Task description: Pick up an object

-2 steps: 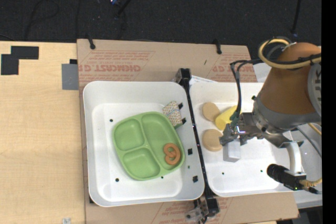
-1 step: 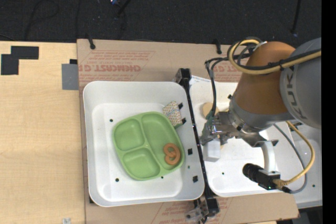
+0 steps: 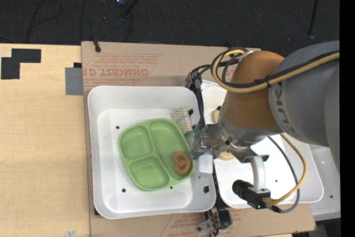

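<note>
The tool (image 3: 198, 140) is hovering at the green divided plate's (image 3: 150, 154) right rim beside a brown ring (image 3: 181, 162); grip state cannot be told. Centring over the ring before descending seems advisable.

We see open floor along the left bin's (image 3: 102, 119) left side; the green tray (image 3: 147, 155) fills its middle, the arm (image 3: 260, 102) crowding its right wall.
</note>
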`<state>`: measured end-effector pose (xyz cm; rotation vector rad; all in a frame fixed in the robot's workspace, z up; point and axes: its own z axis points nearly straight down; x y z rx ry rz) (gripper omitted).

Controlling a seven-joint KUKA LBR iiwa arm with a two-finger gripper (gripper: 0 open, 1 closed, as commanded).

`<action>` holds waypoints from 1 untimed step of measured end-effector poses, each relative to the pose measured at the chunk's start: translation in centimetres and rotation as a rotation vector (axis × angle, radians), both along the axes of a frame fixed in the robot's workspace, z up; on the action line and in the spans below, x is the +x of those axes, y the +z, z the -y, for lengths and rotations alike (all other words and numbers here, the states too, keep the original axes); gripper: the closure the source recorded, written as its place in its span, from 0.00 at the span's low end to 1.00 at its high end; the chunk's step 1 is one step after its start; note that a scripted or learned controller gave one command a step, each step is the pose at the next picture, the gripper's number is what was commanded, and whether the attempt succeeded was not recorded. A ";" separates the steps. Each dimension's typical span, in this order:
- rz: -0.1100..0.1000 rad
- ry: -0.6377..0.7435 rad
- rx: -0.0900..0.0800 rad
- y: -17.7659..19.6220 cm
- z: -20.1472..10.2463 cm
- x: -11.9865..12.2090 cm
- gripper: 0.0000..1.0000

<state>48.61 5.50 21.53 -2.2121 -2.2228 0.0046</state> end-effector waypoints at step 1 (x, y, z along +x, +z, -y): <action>0.000 0.000 -0.001 -0.7 -5.2 -0.5 1.00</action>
